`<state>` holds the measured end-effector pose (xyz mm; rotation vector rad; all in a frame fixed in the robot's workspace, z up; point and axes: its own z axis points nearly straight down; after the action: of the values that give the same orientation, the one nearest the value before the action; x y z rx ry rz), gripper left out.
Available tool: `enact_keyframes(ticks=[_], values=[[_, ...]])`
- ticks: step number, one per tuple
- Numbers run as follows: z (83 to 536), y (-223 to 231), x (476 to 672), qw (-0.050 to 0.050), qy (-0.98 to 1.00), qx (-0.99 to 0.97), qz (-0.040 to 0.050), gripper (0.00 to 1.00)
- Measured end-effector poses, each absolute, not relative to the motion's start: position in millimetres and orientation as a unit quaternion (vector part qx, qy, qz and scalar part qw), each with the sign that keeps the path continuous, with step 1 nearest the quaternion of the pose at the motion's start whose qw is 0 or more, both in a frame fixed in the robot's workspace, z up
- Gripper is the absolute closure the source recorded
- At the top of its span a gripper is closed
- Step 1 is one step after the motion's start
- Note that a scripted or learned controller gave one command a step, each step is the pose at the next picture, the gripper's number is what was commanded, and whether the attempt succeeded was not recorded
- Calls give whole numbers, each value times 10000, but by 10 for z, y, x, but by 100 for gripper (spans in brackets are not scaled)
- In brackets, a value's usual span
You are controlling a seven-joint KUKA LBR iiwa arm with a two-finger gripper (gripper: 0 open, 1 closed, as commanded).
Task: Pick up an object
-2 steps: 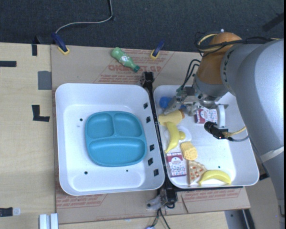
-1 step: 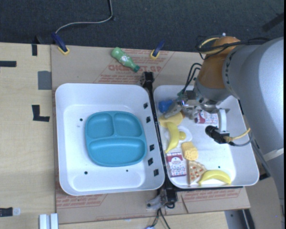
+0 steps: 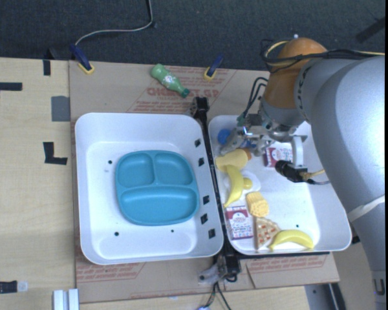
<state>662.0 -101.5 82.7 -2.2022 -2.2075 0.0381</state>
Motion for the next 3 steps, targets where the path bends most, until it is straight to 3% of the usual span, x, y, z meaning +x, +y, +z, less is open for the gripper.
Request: enact_keyframes(ticks=[1, 2, 3], values=[[826, -1017, 6621, 117, -7081, -7059, 122, 0], [853, -999, 6450, -8, -7077, -7065, 6, 0], [979, -1006, 6468, -35, -7075, -7067, -9, 100]])
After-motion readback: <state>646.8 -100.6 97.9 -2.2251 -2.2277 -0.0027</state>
